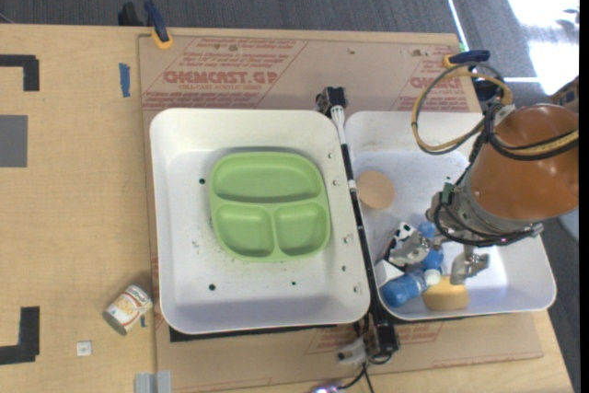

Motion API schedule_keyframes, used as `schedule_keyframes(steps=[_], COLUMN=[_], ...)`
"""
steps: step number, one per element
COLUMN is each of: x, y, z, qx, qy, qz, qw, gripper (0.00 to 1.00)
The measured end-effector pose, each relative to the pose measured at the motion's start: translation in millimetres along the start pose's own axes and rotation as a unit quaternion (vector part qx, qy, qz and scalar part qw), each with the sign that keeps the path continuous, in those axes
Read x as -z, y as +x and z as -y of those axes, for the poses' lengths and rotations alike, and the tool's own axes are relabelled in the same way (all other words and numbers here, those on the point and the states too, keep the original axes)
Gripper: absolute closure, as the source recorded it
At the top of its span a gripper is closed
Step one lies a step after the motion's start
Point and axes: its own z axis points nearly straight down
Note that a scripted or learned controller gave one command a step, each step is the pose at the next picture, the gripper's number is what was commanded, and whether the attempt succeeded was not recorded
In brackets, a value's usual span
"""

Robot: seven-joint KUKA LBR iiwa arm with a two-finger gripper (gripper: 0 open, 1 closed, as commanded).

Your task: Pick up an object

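Note:
In the right bin (515, 290), my gripper (446, 257) hangs low over a cluster of small objects near the front. Its fingers (472, 265) stand apart, so it is open. A blue bottle (403, 290) with a white cap lies just below and to the left of it. A yellow block (447, 295) rests next to the bottle. A black-and-white toy (401, 242) lies left of the gripper. A tan round disc (375, 190) lies farther back. I see nothing gripped between the fingers. The orange wrist band (525, 170) hides part of the bin floor.
The left bin (175, 198) holds a green divided plate (270, 203). A small carton (127, 306) lies on the bench outside the left bin's front corner. Cables loop above the right bin (442, 110). A ridge (350, 198) separates the two bins.

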Motion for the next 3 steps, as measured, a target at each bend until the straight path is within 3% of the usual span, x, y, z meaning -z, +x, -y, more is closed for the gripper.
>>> schedule_keyframes(steps=[1, 3], x=[-4.9, -5.0], y=[10.2, 9.0], z=[66.1, 65.8], qx=[0.099, 0.120], qy=[0.012, 0.012], qz=[0.000, 0.001], qw=[0.9950, 0.9927], gripper=[0.00, 0.00])
